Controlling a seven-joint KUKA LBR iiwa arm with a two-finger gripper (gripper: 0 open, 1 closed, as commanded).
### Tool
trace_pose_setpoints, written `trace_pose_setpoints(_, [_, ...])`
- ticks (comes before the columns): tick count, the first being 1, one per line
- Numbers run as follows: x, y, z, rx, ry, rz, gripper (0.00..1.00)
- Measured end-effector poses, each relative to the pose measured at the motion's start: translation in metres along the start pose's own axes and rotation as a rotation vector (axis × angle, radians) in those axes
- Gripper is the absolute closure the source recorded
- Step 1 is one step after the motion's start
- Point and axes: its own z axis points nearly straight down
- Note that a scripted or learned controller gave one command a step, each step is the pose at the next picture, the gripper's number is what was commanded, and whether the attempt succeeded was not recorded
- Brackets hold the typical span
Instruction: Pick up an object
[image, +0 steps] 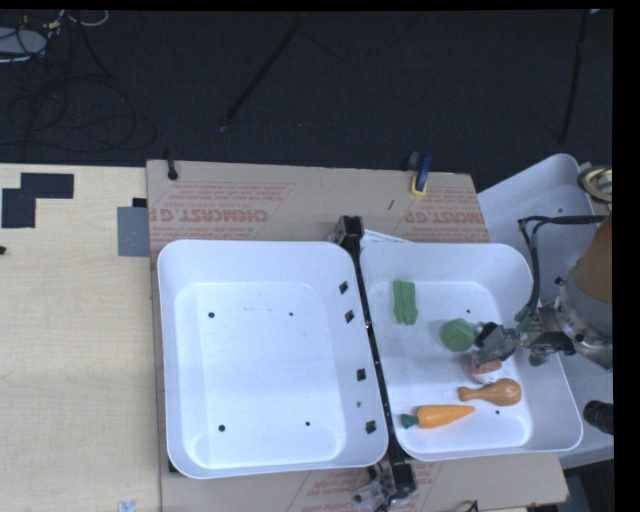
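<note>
Grey metal tool (492, 345): low in the right bin (515, 262), reaching in from the right-hand wall
Tool state: I cannot tell how the tool is set; its tip is a dark, blurred cluster against the white floor
Green round object (457, 334): just to the left of the tool's tip, touching it or nearly so; I cannot tell which
Pink-and-white small piece (485, 367): directly under the tool's tip on the near side, partly covered by it
Tan pear-shaped object (492, 392): a little nearer the camera than the tool, lying flat with its thin end pointing left
Orange carrot (443, 415): beyond the tan object from the tool, near the front wall, green stub at its left end
Green upright block (404, 301): up and to the left of the tool, well apart from it, toward the divider
Left bin (180, 300): far to the tool's left, across the black clips that join the two bins
Arm (590, 300): behind the tool at the right, grey with an orange band, black cable looping above it
Cardboard sheet (250, 205): under both bins, printed in red, lying on the pale wooden counter (70, 340)
</note>
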Motion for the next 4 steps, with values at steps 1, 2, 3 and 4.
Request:
trace_pose_setpoints(1, [0.075, 0.007, 0.129, -0.001, 0.0, -0.005, 0.0])
trace_pose_setpoints(2, [0.086, 0.0, 0.123, 0.0, 0.0, -0.001, 0.0])
trace_pose_setpoints(3, [0.045, 0.118, 0.034, -0.018, -0.007, -0.004, 0.0])
trace_pose_setpoints(4, [0.057, 0.143, 0.127, 0.001, -0.001, -0.005, 0.0])
